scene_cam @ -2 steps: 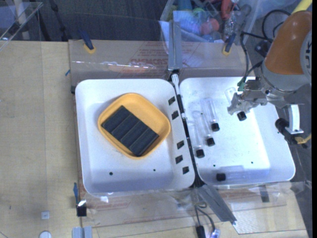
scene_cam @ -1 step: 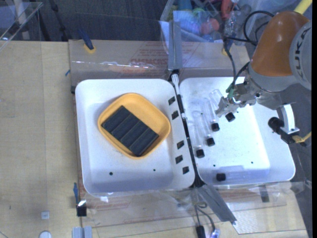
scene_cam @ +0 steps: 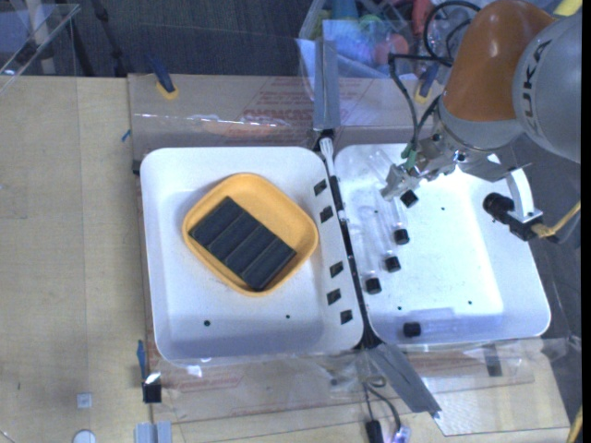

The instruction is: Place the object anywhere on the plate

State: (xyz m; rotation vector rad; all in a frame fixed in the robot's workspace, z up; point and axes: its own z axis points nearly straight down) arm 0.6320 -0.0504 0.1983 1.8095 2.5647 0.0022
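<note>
black ribbed slab [scene_cam: 242,240] rests on yellow plate [scene_cam: 277,197] as gripper [scene_cam: 404,181] hangs over the other bin

seen from above, a pale wooden bench [scene_cam: 65,247] runs along the left, with a blue clip [scene_cam: 164,83] at the back edge of the work area. the left bin [scene_cam: 185,326], shallow and white, holds the yellow plate, a rounded square turned at an angle. the black ribbed slab lies flat on the plate's middle, inside its rim, with its ridges running lengthwise; no lettering can be read on it. a row of small black tabs [scene_cam: 325,214] runs along the divider between the two bins. in the right bin [scene_cam: 480,275], several small black pieces [scene_cam: 400,235] are scattered near its left side, beside a faint clear patch that is too indistinct to identify. the gripper sits over the upper left part of this bin, well apart from the plate and the slab; whether it is open or closed cannot be told from this angle, and nothing can be seen in its grasp. above it is the arm's orange band [scene_cam: 485,63], and then the grey arm [scene_cam: 559,81], reaching in from the right. the letters "uk" are legible on the arm's casing, with the rest of the word cut off. behind the bins, a clear container [scene_cam: 397,3] holds a jumble of coloured items, with no readable labels.
</note>
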